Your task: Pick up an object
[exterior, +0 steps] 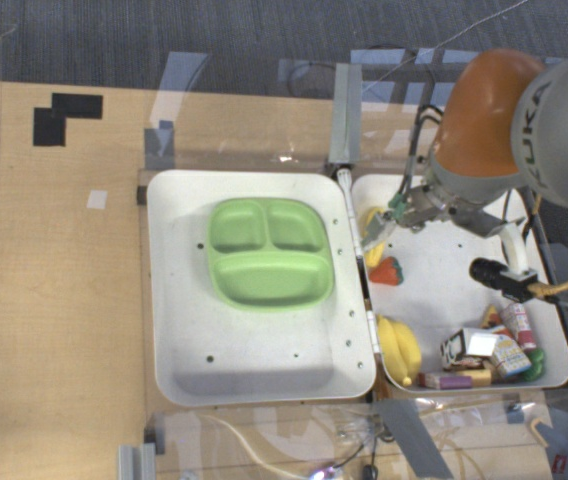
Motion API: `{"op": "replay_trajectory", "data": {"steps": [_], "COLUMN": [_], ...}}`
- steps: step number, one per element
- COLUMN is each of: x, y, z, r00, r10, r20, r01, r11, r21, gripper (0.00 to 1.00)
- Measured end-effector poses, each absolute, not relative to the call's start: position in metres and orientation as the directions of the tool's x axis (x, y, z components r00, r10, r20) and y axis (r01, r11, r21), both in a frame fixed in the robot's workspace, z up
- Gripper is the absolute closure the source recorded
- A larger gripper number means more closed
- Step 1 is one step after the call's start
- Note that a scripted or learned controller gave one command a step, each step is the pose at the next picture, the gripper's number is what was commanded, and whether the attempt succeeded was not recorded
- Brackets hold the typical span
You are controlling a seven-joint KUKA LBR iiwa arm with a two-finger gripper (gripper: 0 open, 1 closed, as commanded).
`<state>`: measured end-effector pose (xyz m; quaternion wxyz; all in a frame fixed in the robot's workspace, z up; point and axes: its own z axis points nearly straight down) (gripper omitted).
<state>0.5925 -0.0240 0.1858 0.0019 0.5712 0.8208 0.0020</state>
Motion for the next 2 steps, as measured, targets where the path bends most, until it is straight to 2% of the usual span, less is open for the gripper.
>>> {"op": "replay_trajectory", "data": {"steps": [1,2], "x": [0.623,0.664], "y": [-0.051,-0.087], "z": [0.187,0.113], "r00": [-0.373,-0.466], "r10": [0.928,0.885], "r20": [-0.003,-0.009], "r01": [0.928,0.885], "r11": [0.373,0.466], "r21": [0.007,0.017], "gripper": [0.0,0.0]}}
